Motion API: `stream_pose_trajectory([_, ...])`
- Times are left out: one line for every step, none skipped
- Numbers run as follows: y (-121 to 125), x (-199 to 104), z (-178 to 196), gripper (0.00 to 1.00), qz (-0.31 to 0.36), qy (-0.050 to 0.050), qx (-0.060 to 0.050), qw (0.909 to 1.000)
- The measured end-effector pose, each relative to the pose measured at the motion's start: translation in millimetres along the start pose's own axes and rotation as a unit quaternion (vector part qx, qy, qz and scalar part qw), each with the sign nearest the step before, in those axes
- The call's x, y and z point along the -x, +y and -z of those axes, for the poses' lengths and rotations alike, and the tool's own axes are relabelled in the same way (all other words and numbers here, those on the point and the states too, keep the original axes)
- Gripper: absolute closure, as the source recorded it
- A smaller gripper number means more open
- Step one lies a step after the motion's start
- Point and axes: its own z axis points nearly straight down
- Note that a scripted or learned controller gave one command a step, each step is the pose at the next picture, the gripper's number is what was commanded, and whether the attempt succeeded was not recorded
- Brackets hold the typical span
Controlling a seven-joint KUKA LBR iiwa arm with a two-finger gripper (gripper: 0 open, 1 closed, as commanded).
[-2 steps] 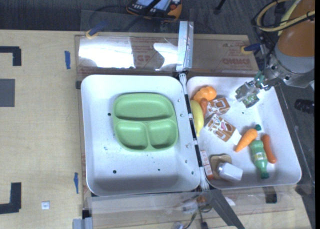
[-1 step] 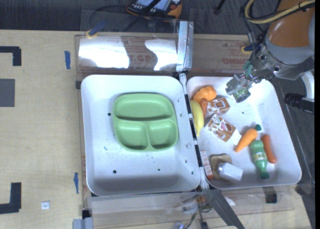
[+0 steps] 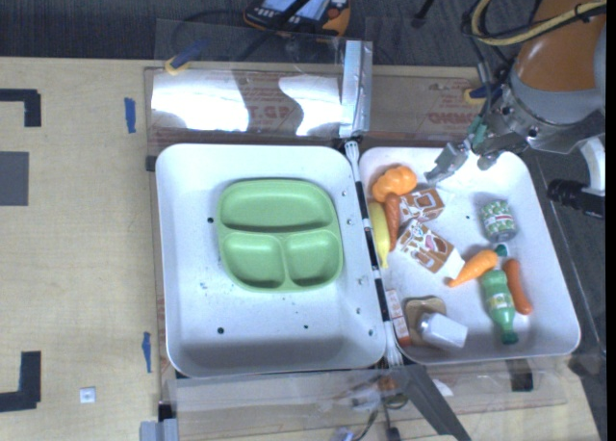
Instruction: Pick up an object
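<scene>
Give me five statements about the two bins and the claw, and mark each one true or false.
1. The green divided tray lies in the left bin. True.
2. The claw grips the green bottle. False: it hangs over the upper part of the right bin, apart from the bottle, which lies near the lower right.
3. A carrot lies just above the green bottle. True.
4. The yellow banana lies in the middle of the left bin. False: it lies along the left wall of the right bin.
5. The green divided tray holds three toy vegetables. False: its compartments show nothing in them.
</scene>
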Motion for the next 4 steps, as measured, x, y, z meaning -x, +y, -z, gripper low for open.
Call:
stream_pose_trajectory([-84, -2, -135, 0.0, 0.074, 0.002, -0.001, 0.9972])
stream_pose_trajectory([-83, -1, -129, 1.0, 0.074, 0.002, -0.001, 0.9973])
stream_pose_trajectory([-104, 4, -147, 1.0, 0.101, -0.002, 0.011, 0.9948])
stream_pose_trajectory([-51, -53, -62, 1.0, -0.096, 0.001, -0.002, 0.9953])
